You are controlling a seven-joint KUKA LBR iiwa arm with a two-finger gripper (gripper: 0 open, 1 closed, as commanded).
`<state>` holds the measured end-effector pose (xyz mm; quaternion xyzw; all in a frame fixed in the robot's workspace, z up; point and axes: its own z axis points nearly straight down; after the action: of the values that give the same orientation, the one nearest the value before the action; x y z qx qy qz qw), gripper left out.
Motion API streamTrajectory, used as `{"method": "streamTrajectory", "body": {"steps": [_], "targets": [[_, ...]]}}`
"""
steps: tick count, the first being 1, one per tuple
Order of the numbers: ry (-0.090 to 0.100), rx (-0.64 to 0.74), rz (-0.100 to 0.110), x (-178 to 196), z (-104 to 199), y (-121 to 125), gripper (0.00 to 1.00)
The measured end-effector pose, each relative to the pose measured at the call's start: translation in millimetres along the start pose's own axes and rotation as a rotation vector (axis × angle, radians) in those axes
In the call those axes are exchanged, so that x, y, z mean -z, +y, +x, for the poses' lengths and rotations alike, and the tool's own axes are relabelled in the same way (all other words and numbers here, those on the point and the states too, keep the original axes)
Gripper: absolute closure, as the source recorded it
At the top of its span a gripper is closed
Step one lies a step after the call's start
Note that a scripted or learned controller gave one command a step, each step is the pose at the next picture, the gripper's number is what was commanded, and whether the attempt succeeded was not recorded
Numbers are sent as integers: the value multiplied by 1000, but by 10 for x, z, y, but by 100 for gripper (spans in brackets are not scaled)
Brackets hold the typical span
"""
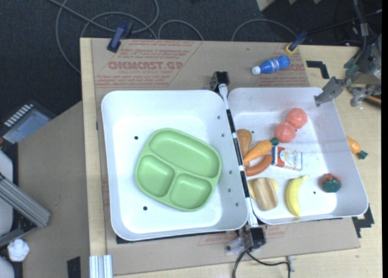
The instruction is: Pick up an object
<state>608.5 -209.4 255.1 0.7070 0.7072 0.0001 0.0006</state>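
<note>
- The pincer (pixel 339 89) at the right edge is blurred; its finger state is unclear.
- The arm is cut off by the right edge.
- The carrot (pixel 259 149) partly hides the sausage (pixel 260 164).

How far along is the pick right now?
Nothing looks done: the toy foods, such as the carrot and banana, lie in the right bin. In hand: nothing; the claw is near the bin's far right corner. Left: descend, grasp, lift.
</note>
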Motion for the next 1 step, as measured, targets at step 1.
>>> {"method": "streamTrajectory", "body": {"steps": [1], "targets": [[1,1,1,-1708,363,194,0]]}}
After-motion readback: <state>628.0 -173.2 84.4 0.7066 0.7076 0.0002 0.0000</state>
